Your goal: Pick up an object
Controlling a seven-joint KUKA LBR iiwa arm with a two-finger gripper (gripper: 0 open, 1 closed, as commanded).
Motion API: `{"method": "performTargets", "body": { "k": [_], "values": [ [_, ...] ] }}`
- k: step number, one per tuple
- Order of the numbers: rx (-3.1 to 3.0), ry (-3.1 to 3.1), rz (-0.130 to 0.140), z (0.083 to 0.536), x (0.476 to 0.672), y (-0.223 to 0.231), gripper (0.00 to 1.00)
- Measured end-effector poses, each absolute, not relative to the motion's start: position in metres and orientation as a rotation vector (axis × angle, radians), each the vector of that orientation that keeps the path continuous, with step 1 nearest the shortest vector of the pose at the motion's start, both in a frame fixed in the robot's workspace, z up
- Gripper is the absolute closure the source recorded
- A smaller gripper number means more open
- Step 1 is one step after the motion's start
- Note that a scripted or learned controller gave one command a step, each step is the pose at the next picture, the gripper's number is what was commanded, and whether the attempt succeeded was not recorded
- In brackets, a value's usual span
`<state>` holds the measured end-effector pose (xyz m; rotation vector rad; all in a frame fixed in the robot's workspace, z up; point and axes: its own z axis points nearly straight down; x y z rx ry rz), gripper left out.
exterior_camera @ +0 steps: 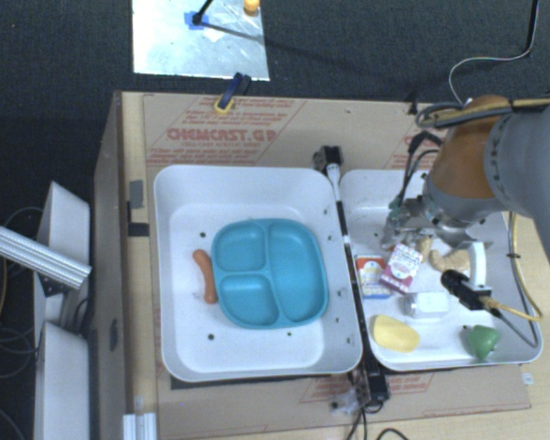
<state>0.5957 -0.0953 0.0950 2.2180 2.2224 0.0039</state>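
End effector (411,236): lowered into the right bin (367,191); largely masked by the wrist, so whether it is released or clenched cannot be told.
Arm (495,168): grey, with an orange band; entered from the right and held over the right bin's far half.
Candidate object: a small pink-and-white packet (405,264), seen just below the end effector, apparently touching or nearly so; contact is not confirmed.
Other objects, right bin: a red-and-white carton (371,275) beside the packet toward the left; a white block (431,304) below; a yellow piece (395,335) and a green piece (481,340) further below, at the near wall.
Left bin (188,186): well to the left; a blue divided tray (269,272) and an orange sausage-shaped item (205,276) are held there.
Bench (257,126): both bins are carried on it.
Task progress: no object is seen lifted; the grasp is judged not yet completed.
Risk: packet and carton are crowded together, so a closing motion may pinch both or push one aside.
Risk: a flat, thin packet may slip out on lifting.
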Motion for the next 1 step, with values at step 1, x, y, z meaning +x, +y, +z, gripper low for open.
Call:
{"method": "performTargets", "body": {
  "k": [1],
  "values": [
    [2.215, 2.225, 0.006, 0.1854, 0.5854, -0.0084, 1.00]
  ]
}}
